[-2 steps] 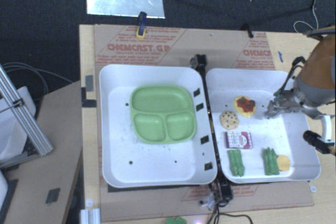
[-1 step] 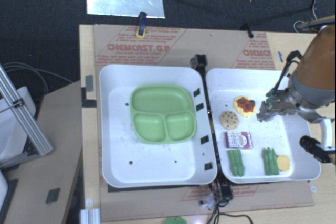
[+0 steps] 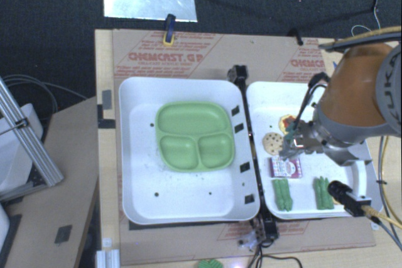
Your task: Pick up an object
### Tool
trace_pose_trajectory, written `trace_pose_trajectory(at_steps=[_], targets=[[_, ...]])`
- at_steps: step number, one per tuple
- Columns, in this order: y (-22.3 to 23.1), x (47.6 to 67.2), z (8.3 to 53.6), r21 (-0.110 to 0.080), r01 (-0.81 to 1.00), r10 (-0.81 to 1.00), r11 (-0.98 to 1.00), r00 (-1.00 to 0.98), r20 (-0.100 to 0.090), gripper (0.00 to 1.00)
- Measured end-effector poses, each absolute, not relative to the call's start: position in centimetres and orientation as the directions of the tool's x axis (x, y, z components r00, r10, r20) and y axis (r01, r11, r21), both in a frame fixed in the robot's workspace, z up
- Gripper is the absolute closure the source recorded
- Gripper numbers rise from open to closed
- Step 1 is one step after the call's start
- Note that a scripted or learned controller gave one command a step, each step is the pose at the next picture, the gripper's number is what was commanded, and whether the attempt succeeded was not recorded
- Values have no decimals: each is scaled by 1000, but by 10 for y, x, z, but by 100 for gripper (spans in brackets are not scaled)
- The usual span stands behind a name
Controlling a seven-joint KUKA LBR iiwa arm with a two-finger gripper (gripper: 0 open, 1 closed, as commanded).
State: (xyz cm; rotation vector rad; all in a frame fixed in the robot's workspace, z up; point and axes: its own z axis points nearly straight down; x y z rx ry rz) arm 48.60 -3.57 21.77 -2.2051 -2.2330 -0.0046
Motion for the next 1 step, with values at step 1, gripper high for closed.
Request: trace_pose_trajectory(at_steps=[1], targets=[[31,486,191,-2,1000,1000,10,-10,2,100]])
